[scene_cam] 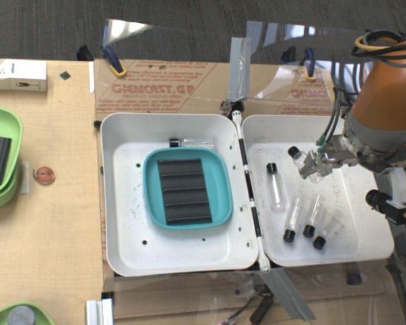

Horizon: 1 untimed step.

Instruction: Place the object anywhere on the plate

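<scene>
A pale wooden tabletop (54, 249) holds two white bins side by side, with dark carpet beyond. The arm (386, 107) reaches in from the right, its gripper (316, 164) low over the right bin (365, 249); whether it is spread or pressed together, I cannot tell. Clear vials (304, 219) lie just below it. Left of it, in the left bin (122, 249), sits the teal plate (187, 187).

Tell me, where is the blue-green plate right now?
The plate sits in the middle of the left white bin, with a black ridged insert lying on it. A clear tube lies just behind it by the bin's back wall.
</scene>
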Each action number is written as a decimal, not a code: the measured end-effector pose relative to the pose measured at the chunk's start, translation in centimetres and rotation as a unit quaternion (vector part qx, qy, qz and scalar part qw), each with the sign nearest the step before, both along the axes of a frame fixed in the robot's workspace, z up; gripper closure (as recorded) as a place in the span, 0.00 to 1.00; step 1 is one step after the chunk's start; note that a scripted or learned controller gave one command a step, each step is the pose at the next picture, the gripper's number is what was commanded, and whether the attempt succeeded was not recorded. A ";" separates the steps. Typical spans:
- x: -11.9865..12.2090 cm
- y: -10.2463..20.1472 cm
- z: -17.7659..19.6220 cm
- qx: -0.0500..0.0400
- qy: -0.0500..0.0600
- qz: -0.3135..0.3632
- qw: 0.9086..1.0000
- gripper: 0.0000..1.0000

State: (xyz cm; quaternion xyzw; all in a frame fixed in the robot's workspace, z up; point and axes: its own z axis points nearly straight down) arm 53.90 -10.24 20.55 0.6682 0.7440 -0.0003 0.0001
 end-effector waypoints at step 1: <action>-0.5 6.1 -0.4 0.000 0.001 0.109 0.994 1.00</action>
